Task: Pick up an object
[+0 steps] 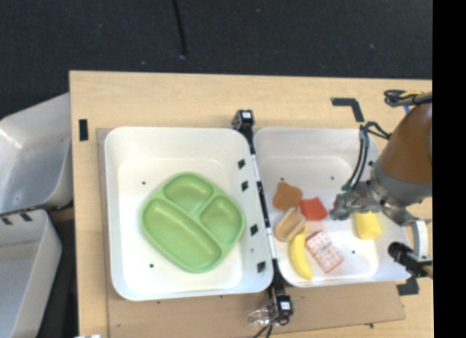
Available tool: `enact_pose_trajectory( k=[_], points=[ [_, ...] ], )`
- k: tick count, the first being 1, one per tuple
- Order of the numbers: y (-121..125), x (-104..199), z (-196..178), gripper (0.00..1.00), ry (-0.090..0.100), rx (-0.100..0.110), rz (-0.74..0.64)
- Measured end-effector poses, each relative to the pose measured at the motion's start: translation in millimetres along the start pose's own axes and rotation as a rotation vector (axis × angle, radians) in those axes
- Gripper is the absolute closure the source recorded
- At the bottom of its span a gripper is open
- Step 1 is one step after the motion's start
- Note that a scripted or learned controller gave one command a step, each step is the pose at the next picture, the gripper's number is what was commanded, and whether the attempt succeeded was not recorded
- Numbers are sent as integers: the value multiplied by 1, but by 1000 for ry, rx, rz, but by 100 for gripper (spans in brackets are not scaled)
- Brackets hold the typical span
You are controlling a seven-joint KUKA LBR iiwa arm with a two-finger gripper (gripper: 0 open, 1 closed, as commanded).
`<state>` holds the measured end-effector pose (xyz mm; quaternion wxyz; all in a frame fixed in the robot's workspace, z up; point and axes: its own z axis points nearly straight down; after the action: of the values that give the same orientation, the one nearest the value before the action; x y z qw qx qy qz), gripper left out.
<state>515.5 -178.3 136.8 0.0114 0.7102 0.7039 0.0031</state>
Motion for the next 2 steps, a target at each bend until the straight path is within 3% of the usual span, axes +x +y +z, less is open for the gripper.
enact_pose_trajectory(
  k=[1, 2],
  points=[
    [-2, 5, -59, 100, 10, 15, -12],
    [5, 4, -122, 100, 9, 12, -12]
  ],
)
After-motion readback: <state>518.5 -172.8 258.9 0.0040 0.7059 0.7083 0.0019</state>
